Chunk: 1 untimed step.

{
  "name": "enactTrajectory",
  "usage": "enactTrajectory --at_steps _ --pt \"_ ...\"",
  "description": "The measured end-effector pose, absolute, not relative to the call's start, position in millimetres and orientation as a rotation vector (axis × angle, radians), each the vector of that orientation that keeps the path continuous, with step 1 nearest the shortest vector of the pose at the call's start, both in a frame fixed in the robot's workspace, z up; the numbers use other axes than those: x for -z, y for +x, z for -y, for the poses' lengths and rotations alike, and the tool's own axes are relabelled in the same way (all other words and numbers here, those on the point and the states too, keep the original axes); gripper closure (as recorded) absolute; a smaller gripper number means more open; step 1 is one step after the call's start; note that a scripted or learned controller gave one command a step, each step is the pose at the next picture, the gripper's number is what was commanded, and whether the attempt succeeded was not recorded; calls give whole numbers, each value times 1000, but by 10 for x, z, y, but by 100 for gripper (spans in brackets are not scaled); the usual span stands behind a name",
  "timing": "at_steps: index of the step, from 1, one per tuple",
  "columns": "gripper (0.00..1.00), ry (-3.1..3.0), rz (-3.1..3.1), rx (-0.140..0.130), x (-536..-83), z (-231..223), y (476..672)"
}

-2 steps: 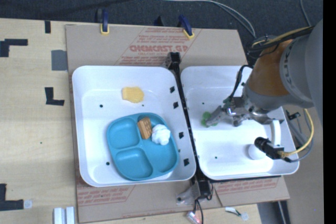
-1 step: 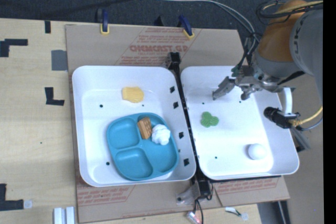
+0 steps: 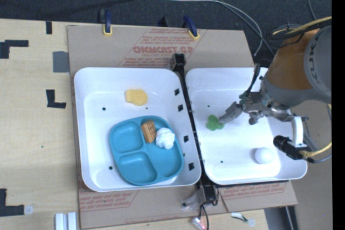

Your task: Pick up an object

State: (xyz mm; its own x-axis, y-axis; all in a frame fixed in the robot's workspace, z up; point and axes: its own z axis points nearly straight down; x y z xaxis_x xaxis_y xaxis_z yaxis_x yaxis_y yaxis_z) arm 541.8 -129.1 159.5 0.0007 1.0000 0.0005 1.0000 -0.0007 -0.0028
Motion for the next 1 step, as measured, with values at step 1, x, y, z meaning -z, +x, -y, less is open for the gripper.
enactTrajectory --at_steps 1 --pt "0 -2221 2221 0 -1598 1289 5430"
